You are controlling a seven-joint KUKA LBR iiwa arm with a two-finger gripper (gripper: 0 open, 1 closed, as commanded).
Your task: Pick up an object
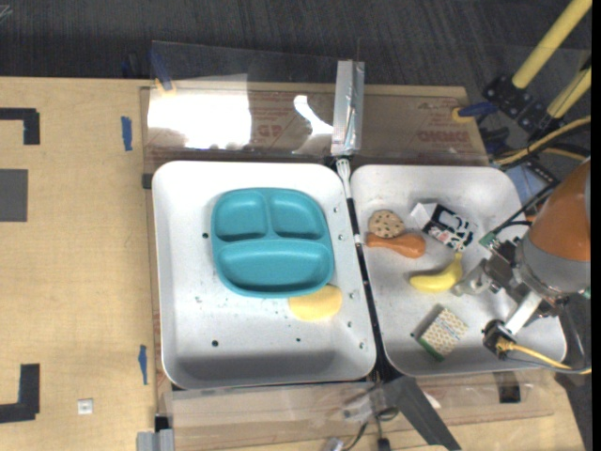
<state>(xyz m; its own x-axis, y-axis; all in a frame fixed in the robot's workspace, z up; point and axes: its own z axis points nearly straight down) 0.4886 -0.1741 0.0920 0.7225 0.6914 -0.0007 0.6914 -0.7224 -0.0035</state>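
In the right bin point(399, 344) lie a yellow banana point(434, 280), an orange-brown drumstick point(398, 244), a round cookie point(384, 222), a black-and-white packet point(449, 225) and a small checkered box with a green edge point(439, 331). My gripper point(472, 282) hangs low over the right half of this bin. It sits right beside the banana's right end, and whether it touches the banana is unclear. The grey wrist and orange band point(566, 225) rise behind it at the right edge.
The left bin point(188, 336) holds a teal divided plate point(272, 240) with a yellow piece point(316, 303) by its lower right rim. A ridge point(360, 271) separates the two bins. A yellow cable point(531, 353) trails below the wrist.
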